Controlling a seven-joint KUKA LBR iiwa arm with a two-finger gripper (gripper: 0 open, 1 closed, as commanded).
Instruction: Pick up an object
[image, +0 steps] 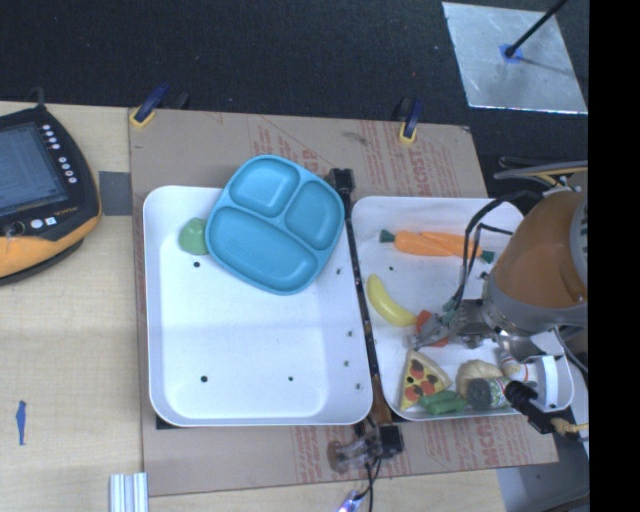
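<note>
At the far left edge a black and orange control pendant (38, 200) rests on the wooden bench (70, 350). The left bin (250, 390) carries a blue divided plate (277, 222) tilted over its far rim, and a green round piece (193, 236) peeks out from under the plate's left edge. Two blue clamps (150, 103) pin the cardboard sheet (440, 160) at its far side.

In the right bin (400, 215) an orange carrot (432, 243) lies along the far side, and a yellow banana (389, 301) sits near the left wall. Nearer, a pizza slice (424, 377) lies beside a green bean pod (438, 402), with a tan lumpy piece (479, 374) just to their right.

The gripper (440, 331) reaches in low over the middle of the right bin, between the banana and the pizza slice; something small and reddish shows at its tips, but how far apart its tips stand, and whether they have hold of anything, cannot be told. The grey arm with its orange band (540, 262) covers the bin's right side.
</note>
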